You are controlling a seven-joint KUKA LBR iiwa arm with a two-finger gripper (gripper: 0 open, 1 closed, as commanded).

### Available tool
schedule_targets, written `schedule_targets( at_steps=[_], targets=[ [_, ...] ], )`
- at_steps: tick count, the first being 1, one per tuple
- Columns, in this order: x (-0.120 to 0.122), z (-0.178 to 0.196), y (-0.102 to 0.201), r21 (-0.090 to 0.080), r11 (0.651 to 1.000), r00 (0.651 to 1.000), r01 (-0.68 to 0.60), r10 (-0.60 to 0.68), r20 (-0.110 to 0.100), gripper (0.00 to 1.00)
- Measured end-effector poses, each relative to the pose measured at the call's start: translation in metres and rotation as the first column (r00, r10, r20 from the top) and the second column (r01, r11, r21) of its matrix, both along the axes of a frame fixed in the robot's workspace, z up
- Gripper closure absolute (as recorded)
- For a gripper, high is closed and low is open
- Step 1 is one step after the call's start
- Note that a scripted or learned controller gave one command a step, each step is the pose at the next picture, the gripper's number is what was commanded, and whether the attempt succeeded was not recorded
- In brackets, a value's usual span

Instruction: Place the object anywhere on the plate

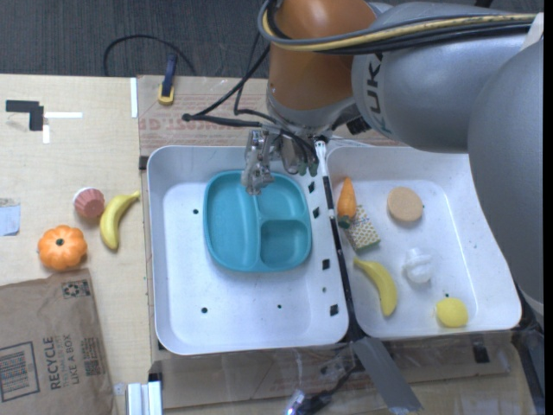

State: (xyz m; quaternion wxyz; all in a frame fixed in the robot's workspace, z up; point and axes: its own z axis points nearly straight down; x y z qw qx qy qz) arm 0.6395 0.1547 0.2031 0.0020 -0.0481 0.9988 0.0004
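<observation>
Plate (257, 223), blue and divided, is seen bare in the left bin (181, 309). Gripper (257, 175) is poised over its far rim; finger state cannot be told, and nothing is seen held. Carrot (346, 199), banana (380, 284) and lemon (452, 312) are left in the right bin (484, 232), so placing is judged undone.

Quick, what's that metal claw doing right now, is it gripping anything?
Gripper: above the far edge of the blue plate; whether it is open, closed or holding anything cannot be told.
</observation>
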Motion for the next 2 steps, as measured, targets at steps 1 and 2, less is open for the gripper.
schedule_targets(
  at_steps=[1,2],
  targets=[
    [-0.015,0.036,-0.164,-0.002,0.999,0.999,0.039,-0.039,0.001,1.0],
    [0.02,-0.003,-0.095,0.0,0.998,0.998,-0.068,0.068,0.0,1.0]
  ],
)
